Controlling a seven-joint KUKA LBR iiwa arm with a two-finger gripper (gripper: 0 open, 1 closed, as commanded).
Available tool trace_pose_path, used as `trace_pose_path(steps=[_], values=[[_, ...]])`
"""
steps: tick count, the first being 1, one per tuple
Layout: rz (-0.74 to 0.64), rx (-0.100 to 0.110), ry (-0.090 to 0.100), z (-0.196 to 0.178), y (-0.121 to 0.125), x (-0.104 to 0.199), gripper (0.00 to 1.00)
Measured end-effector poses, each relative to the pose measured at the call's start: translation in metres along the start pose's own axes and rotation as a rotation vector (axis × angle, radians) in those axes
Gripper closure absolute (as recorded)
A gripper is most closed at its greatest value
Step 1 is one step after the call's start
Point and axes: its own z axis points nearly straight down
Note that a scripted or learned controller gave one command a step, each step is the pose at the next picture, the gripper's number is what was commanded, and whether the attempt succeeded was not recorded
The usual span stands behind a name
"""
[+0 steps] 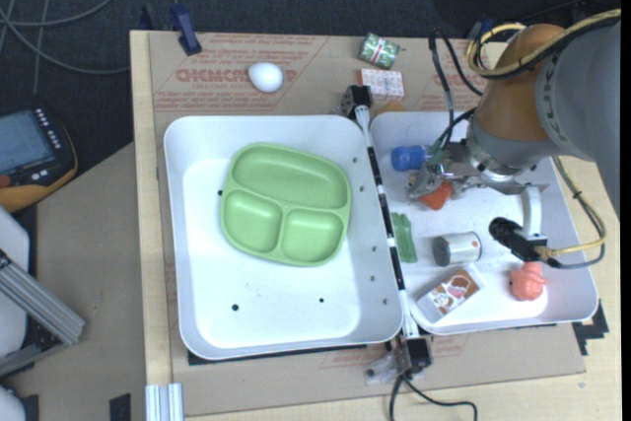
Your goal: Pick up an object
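Note:
My gripper (432,180) hangs low over the back left part of the right bin (562,306), under the orange-banded wrist. A small orange-red thing (437,198) lies right at its tip, touching or nearly so; whether it is held I cannot make out. A blue object (405,157) sits just to the gripper's left. Nearer the front lie a grey cylinder (456,247), a flat green piece (402,238) along the left wall, a printed packet (452,292) and a pink lump (528,282).
The left bin (197,311) holds a green divided plate (286,203). On the cardboard behind the bins lie a white egg-shaped thing (264,76), a green can (380,49) and a small packet (382,84). A blue clamp (184,30) grips the board's back left corner.

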Motion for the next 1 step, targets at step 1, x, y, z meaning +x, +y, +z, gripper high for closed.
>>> trace_pose_path(steps=[1], values=[[-0.002, -0.001, 0.001, -0.0906, 0.0113, 0.07, 1.0]])
